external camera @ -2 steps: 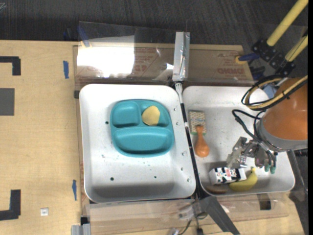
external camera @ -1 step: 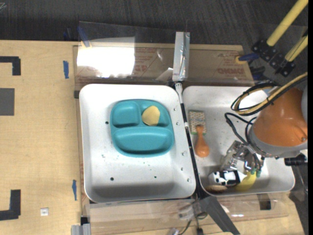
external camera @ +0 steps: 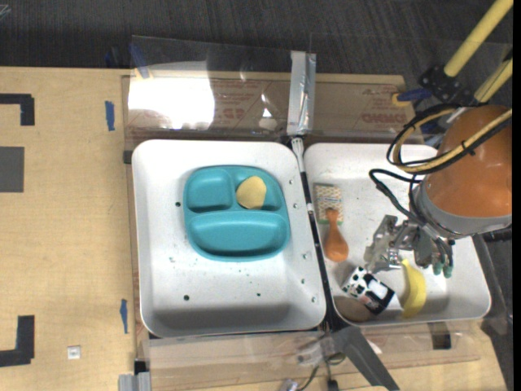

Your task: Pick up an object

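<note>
In the right bin (external camera: 464, 304), down among a small scatter of objects, the gripper (external camera: 396, 249) hangs low over the floor of the bin, and the banana (external camera: 413, 287) lies just beside it toward the near rim. That banana looks to me the likeliest thing to be picked, though the black-and-white toy (external camera: 366, 287) sits close on the other side and could equally be the target. Whether the claw is spread or closed I cannot tell; the metal parts blur together from up here, and nothing plainly sits in it.

My reading is that this is the approach or grasp-attempt step: the tool is down at object level, but no object is lifted. The next move, I'd judge, calls for settling squarely over one thing, closing across its narrow width, and rising straight so it doesn't slide out against the bin wall.

Counting outward in the right bin: one banana, one black-and-white toy, one orange carrot-like piece (external camera: 335, 240) nearer the divider, and one small patterned packet (external camera: 327, 195) just beyond it. In the left bin (external camera: 163, 292) there is one teal divided plate (external camera: 234, 233), with one yellow round piece (external camera: 251, 191) resting in its upper right compartment. Two bins, one arm (external camera: 472, 173) reaching in from the right.
</note>
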You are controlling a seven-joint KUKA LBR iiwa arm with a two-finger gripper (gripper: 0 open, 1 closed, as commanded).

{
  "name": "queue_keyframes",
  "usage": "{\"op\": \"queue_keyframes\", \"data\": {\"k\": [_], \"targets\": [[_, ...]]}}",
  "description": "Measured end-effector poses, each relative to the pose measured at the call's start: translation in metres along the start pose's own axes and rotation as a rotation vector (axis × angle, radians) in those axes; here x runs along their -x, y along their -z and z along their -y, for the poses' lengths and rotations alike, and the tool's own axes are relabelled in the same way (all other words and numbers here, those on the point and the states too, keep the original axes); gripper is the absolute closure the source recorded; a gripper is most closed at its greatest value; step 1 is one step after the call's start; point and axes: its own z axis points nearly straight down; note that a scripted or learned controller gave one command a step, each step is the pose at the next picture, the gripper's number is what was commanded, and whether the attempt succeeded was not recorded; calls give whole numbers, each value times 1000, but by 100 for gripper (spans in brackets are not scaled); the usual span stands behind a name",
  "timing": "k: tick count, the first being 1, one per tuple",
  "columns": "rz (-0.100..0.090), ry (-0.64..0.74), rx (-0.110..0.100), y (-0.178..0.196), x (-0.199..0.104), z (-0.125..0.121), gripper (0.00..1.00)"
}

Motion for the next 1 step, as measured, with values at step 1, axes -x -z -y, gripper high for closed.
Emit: {"op": "queue_keyframes", "data": {"k": [1], "targets": [[2, 387, 0, 96, 4, 19, 100]]}}
